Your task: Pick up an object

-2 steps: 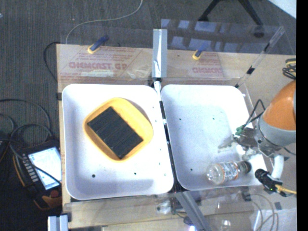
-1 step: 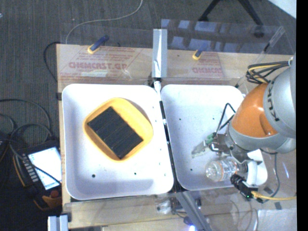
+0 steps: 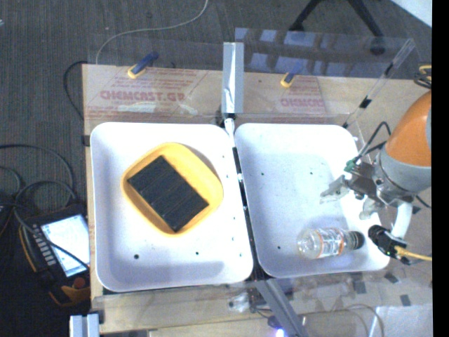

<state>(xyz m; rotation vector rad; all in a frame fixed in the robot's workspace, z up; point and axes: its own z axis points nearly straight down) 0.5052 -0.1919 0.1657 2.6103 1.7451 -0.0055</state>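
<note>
Two bins sit side by side; the left bin (image 3: 112, 258) holds a dish (image 3: 210, 177) near its middle, with a flat slab (image 3: 168, 193) lying in it. A bottle (image 3: 326, 241) lies on its side in the right bin (image 3: 280, 153), near the front right corner; the arm (image 3: 410, 153) reaches over that bin's right edge, behind the bottle.

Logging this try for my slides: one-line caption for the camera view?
Arm's hand at right bin's edge, above a lying plastic bottle; yellow dish in left bin.
</note>
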